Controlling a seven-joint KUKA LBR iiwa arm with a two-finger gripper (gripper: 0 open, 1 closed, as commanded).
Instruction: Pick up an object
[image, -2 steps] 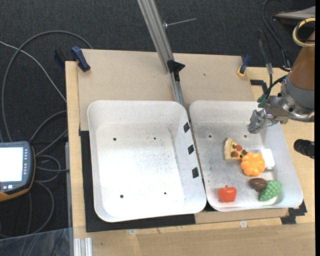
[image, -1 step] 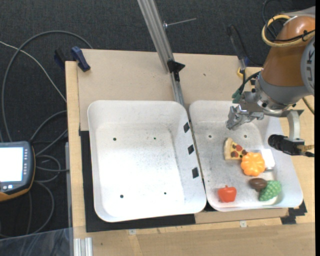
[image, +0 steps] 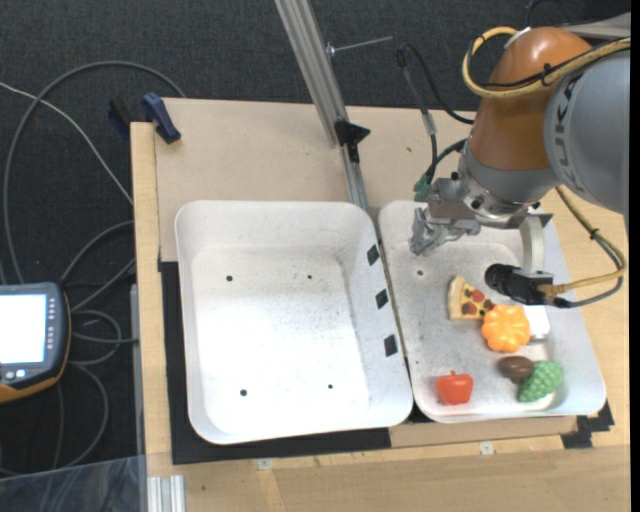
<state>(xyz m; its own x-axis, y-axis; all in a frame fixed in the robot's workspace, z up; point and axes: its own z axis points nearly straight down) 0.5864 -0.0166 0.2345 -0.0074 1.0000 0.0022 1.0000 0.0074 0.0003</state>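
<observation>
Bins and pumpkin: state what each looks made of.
Bins: probably thin molded plastic, matte white with dark scuffs; rounded corners and shallow curved walls suggest it. Pumpkin: likely plastic or rubber toy; uniform bright orange, smooth lobes with slight sheen.

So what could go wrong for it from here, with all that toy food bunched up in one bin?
1. The gripper hangs over a bare part of the right bin, apart from every toy; going straight down would probably catch nothing.
2. The pumpkin, pizza slice, brown piece and grapes crowd together, so reaching for one may shove its neighbours.
3. The tomato and grapes sit near the bin's front rim, which may hinder a grasp.
</observation>
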